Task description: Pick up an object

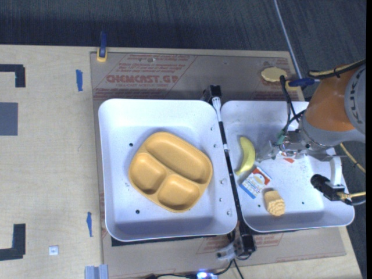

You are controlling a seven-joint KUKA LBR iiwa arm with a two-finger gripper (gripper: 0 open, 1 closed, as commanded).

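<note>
In the right bin (302,217) a yellow banana (246,154) lies near the left wall. Just below it rests a small white, blue and red packet (255,182). A short tan ridged piece (274,202) sits below the packet. My gripper (285,147) hangs over the middle of this bin, to the right of the banana. Nothing shows between it and the bin floor. The left bin (113,156) holds a yellow three-compartment tray (169,171).
The grey arm with its orange band (332,106) enters from the right over the right bin's far corner. A black divider bar (224,147) runs between the bins. A tan disc (273,74) lies on the cardboard behind the right bin.
</note>
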